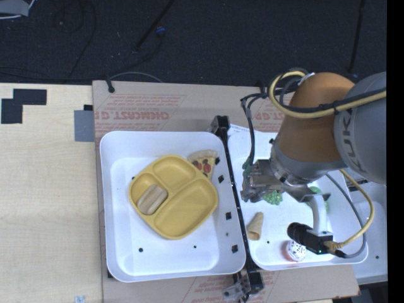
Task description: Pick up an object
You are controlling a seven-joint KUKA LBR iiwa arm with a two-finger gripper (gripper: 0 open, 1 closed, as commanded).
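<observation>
My gripper (pixel 254 187) reaches down into the right bin (pixel 265 261) near its left wall, under the orange wrist band. A green toy (pixel 274 198) lies right beside the gripper, partly hidden by it. A tan cone-shaped piece (pixel 254 225) lies just in front of the gripper, apart from it. A small white round object with red marks (pixel 295 252) rests near the bin's front edge. The arm's body hides much of the right bin.
The left bin (pixel 120 245) holds a yellow divided tray (pixel 183 210) with a tan bread-like piece (pixel 151 199) in one compartment. A pizza slice toy (pixel 204 161) lies behind the tray. A black divider (pixel 230 201) separates the bins. Cables hang along the arm.
</observation>
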